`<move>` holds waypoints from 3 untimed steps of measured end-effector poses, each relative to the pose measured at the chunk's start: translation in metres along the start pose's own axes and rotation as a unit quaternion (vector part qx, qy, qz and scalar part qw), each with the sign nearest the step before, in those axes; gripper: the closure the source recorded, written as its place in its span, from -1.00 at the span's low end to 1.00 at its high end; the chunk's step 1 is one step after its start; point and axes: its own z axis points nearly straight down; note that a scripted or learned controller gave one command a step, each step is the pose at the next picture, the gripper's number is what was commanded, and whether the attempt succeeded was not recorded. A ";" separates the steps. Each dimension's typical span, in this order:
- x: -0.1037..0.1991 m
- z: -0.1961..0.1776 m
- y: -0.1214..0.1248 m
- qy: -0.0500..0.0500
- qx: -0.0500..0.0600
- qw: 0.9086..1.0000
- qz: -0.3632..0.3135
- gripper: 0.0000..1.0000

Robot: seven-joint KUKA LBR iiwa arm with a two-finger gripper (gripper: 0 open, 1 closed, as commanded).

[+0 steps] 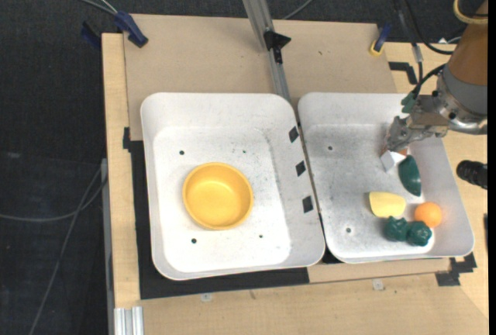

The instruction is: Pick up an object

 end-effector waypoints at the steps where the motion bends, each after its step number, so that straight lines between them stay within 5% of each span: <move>1: 0.057 0.009 0.009 0.001 0.002 1.000 -0.001 1.00; 3: 0.175 -0.010 0.027 -0.001 -0.004 1.000 -0.001 1.00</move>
